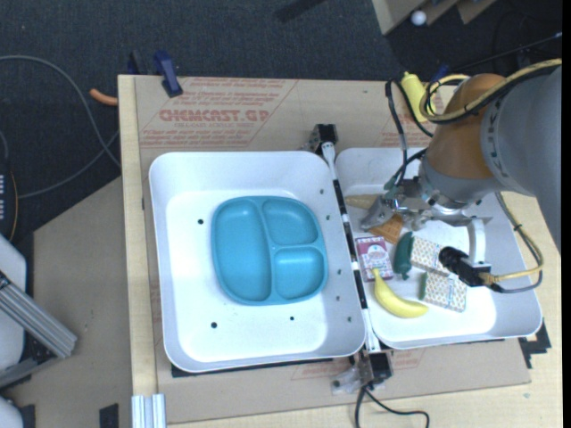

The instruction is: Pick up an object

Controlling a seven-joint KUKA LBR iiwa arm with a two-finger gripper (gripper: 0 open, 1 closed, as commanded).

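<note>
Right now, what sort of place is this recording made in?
Most likely a robotics lab bench: two white bins sit clamped on a cardboard-covered table, loose cables trail over dark carpet, and the grey arm reaches over a banana.

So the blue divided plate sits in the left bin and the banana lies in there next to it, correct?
Not quite. The blue divided plate does sit in the left bin, but the banana lies in the right bin, near its front edge below the arm, as the camera view shows.

two white bins [169, 239], one blue plate [268, 248], one banana [397, 300]
</note>
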